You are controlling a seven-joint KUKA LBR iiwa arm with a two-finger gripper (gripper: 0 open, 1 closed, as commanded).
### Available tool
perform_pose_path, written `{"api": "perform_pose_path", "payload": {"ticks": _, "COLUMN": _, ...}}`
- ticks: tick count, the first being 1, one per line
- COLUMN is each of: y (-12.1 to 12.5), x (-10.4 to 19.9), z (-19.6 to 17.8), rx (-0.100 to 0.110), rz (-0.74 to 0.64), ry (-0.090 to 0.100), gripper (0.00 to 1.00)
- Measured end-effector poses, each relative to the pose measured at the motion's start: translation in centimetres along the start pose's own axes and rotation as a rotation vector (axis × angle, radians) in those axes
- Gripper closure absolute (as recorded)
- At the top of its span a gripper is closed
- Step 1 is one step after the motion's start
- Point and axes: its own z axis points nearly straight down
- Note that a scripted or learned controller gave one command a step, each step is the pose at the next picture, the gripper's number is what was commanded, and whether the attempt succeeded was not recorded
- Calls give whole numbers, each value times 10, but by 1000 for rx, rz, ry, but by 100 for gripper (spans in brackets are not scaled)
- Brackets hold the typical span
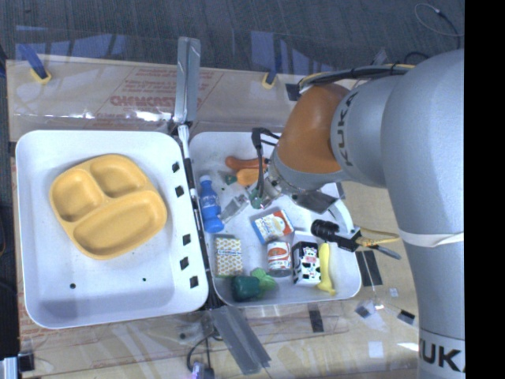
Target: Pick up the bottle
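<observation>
A small bottle (pixel 209 206) with a blue cap and blue label lies along the left wall of the right bin (pixel 347 290). My gripper (pixel 251 194) hangs low in the middle of that bin, under the orange-banded wrist (pixel 312 133). It is just to the right of the bottle, with a small gap between them. The wrist hides most of the gripper. Nothing can be seen held in it.
The right bin also holds an orange carrot-like toy (pixel 239 164), a small box (pixel 272 226), a can (pixel 278 257), a cow-patterned carton (pixel 308 264), a banana (pixel 326 272), a green toy (pixel 251 284) and a cracker box (pixel 228 255). A yellow divided plate (pixel 106 205) lies in the left bin (pixel 47 290).
</observation>
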Motion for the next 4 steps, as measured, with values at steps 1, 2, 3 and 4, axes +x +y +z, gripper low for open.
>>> {"api": "perform_pose_path", "payload": {"ticks": 1, "y": -1, "x": 2, "z": -7, "rx": 4, "rz": -4, "ry": 6, "gripper": 100}}
{"api": "perform_pose_path", "payload": {"ticks": 2, "y": 74, "x": -37, "z": 10, "rx": 15, "rz": 230, "ry": 19, "gripper": 100}}
{"api": "perform_pose_path", "payload": {"ticks": 3, "y": 76, "x": -37, "z": -1, "rx": 14, "rz": 223, "ry": 18, "gripper": 100}}
{"api": "perform_pose_path", "payload": {"ticks": 4, "y": 77, "x": -36, "z": -12, "rx": 13, "rz": 216, "ry": 17, "gripper": 100}}
